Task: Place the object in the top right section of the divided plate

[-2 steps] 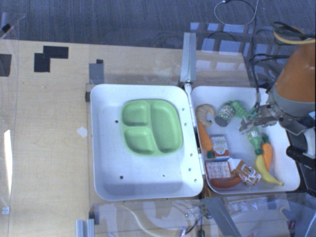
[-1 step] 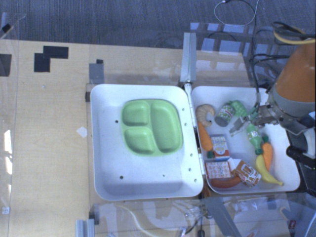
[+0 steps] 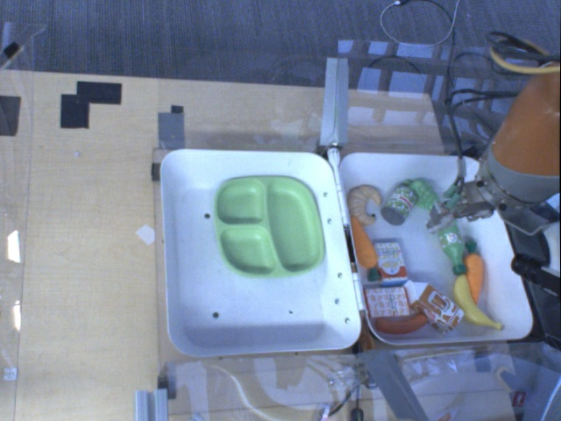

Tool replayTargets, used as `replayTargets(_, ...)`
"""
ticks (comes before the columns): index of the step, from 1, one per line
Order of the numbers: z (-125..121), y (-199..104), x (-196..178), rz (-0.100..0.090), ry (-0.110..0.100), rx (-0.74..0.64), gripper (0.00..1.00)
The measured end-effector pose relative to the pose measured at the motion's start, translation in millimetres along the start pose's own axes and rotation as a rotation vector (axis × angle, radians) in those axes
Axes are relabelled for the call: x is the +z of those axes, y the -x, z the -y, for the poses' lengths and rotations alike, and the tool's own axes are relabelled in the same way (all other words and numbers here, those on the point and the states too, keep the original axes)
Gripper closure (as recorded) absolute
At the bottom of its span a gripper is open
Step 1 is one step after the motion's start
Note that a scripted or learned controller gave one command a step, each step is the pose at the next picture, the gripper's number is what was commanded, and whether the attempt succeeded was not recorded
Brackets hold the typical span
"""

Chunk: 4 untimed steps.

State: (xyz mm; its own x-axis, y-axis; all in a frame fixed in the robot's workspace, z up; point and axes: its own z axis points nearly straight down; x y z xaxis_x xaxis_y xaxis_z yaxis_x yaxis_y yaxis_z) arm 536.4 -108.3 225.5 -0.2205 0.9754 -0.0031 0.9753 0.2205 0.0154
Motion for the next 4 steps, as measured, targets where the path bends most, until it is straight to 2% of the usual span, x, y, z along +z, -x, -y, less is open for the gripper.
replayTargets(1,0.0,0.0,0.0,0.000,0.000,0.000,0.00)
replayTargets(2,-2.2,-0.5,-11.2,0.001,0.005,-0.006,1.00)
replayTargets(3,-2.2,-0.5,-11.2,0.001,0.005,-0.006,0.00)
replayTargets(4,-4.4,-1.1,-22.4,0.002,0.010,-0.012,1.00)
